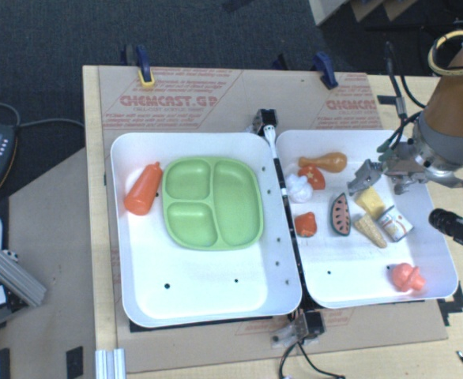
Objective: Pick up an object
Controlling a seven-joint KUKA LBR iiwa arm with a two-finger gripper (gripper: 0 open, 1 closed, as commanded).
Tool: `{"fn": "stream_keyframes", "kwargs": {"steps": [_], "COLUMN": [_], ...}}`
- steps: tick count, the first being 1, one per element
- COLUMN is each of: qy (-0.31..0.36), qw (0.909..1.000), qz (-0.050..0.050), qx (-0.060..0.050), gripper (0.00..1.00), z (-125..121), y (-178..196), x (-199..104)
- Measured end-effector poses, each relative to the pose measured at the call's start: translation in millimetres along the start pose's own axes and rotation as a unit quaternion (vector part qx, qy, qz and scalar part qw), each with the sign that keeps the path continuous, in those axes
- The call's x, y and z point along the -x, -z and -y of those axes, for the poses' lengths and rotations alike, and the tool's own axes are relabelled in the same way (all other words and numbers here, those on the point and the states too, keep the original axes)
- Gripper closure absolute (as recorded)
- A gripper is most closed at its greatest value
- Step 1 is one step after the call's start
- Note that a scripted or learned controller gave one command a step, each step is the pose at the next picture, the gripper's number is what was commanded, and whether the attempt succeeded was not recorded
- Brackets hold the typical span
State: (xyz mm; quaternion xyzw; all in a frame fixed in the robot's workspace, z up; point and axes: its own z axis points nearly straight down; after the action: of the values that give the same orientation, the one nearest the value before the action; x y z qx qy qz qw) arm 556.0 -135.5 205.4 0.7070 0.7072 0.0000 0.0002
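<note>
My gripper [383,183] hangs over the right bin [437,251], near its upper middle, with the grey arm and its orange band coming in from the right. The fingers [361,178] stand apart and nothing shows between them. Just below them lies a yellow block [370,201]. Beside it are a tan cone [370,231] and a small silver can [394,226]. A watermelon slice [340,214] lies to the left of these. Further left are an orange drumstick [325,163], a white piece [298,186], a red piece [316,178] and a red-orange piece [305,224].
A pink toy [406,277] sits near the right bin's front corner. The left bin [208,287] holds a green divided plate [213,202] and an orange bottle [143,189]. A black ridge [285,212] separates the bins. Cables run along the right side.
</note>
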Motion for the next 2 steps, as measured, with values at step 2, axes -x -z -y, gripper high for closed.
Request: {"fn": "stream_keyframes", "kwargs": {"steps": [2], "qy": [0.0], "qw": [1.0], "qz": [-0.001], "qx": [-0.003], "gripper": [0.0], "z": [-0.7], "y": [-105.2], "x": [-6.2]}}
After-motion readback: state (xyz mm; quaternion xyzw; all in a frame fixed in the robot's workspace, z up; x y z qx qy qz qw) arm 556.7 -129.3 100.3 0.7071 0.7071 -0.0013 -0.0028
